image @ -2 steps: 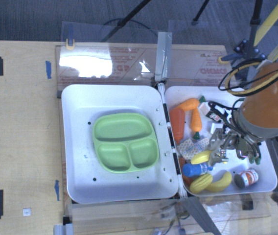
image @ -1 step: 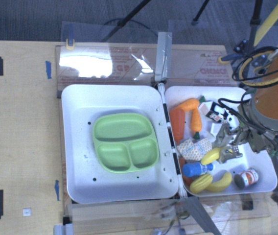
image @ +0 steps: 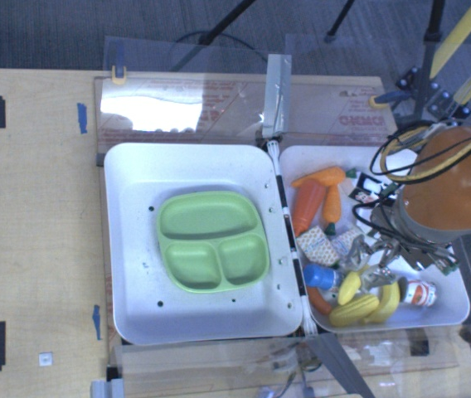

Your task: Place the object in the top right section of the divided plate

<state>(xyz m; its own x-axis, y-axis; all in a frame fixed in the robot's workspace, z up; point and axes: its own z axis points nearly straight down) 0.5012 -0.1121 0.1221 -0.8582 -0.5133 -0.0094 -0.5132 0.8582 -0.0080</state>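
Two white bins [image: 128, 222] on wooden bench [image: 28, 247]

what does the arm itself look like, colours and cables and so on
The arm shows a rounded orange section above the wrist, with black and yellow cables looped beside it. Below sits a grey metal wrist, and the hand is bare silvery metal with thin fingers.

Wooden bench [image: 28, 247] bearing two white bins [image: 128, 247] side by side
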